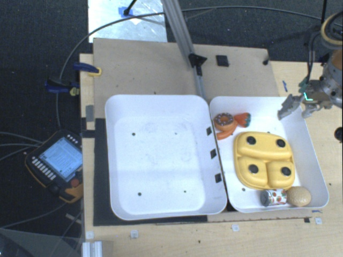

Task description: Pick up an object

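Dark carpet surrounds my table (161, 63), a tan board carrying two shallow white bins side by side. From the overhead camera I see the left bin (115, 143) with nothing but small dark dots on its floor. The right bin (316, 170) holds everything worth picking. A yellow moulded toy (263, 159) with four dark spots lies in the middle of it, reaching toward the near edge. Toward the bin's far left corner sits a small round orange-and-brown piece (224, 121), touching an orange carrot-like object (241, 120) beside it. At the near right corner a small printed can (273, 197) lies on its side, just beside a tan rounded lump (299, 196).

My gripper (297, 107) hangs over the far right corner of the right bin, well apart from all the objects; whether it is apart or together I cannot tell. Off the table's left edge lies a handheld pendant (56, 162) with a lit screen.
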You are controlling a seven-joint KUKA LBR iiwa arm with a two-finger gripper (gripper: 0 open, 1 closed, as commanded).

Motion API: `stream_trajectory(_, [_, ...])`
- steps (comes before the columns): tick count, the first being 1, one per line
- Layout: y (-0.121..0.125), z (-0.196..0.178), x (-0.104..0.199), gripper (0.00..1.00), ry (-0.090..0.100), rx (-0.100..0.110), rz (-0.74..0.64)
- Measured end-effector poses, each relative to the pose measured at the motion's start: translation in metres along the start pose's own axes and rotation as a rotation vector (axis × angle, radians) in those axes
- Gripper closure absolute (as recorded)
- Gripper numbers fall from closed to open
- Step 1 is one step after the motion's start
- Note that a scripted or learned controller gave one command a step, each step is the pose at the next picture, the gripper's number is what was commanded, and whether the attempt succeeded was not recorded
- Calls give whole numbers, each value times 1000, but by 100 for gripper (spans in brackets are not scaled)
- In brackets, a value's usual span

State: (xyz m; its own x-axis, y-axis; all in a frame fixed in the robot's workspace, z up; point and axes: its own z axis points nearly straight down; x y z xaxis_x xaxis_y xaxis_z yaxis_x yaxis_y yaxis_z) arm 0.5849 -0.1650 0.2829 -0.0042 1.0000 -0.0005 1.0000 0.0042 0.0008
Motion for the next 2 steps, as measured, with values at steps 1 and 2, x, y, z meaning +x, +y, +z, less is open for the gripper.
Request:
stream_trajectory(1, [0,-1,0,0,0,-1,0])
stream_trajectory(2, [4,51,-10,0,0,2,3])
